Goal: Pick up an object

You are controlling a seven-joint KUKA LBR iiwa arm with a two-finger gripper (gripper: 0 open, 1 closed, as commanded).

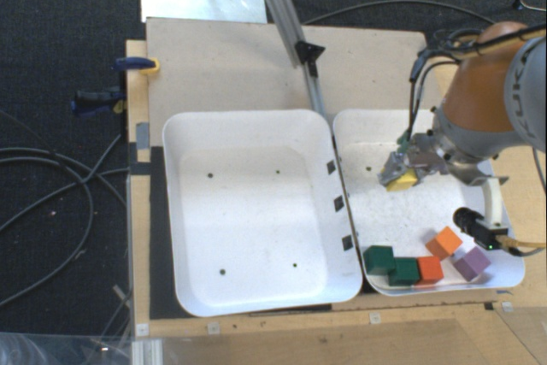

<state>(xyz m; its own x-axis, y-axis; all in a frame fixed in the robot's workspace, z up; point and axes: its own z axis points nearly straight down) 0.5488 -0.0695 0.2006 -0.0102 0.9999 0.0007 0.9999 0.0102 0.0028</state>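
My gripper hangs over the upper middle of the right bin, with the grey and orange arm coming in from the right. A small yellow block shows between the fingertips, and the fingers are shut on it. Along the right bin's near edge lie two dark green blocks, a red-orange block, an orange block and a purple block, all apart from the gripper.
The left bin sits beside the right one, sharing a middle wall with black clips. A slanted metal pole crosses the back of the bench. A black cable fitting hangs off the arm over the right bin's right side.
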